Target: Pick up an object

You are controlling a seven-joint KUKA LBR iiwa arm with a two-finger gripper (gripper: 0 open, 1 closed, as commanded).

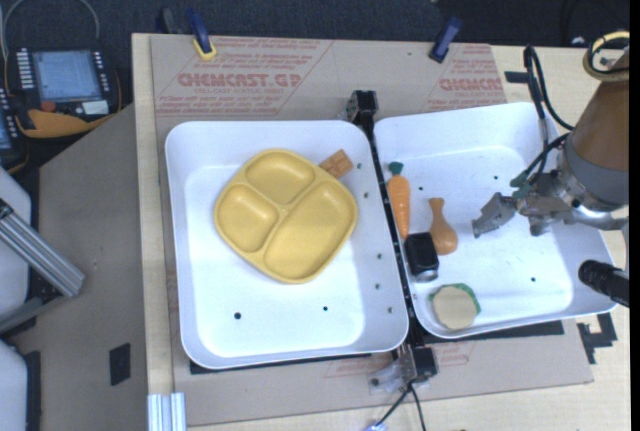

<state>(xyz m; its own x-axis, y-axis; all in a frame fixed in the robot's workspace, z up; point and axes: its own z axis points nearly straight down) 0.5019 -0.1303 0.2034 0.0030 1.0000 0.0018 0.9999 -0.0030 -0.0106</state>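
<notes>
The right bin point(480, 134) holds several small items along its left side. An orange toy carrot point(399, 203) with a green top lies by the left wall. Beside it is a brown pear-shaped piece point(441, 228), with a black block point(421, 255) just below. A tan round disc with a green rim point(454, 307) sits at the front edge. My gripper point(497, 215) hangs over the middle of the right bin, to the right of the pear-shaped piece and apart from it. Nothing shows in its grasp.
In the left bin point(185, 249) lies a yellow divided plate point(287, 215), with a small brown block point(336, 163) at its far right rim. A black divider with clamps point(363, 105) runs between the bins. Cables point(535, 89) trail past the arm at the right.
</notes>
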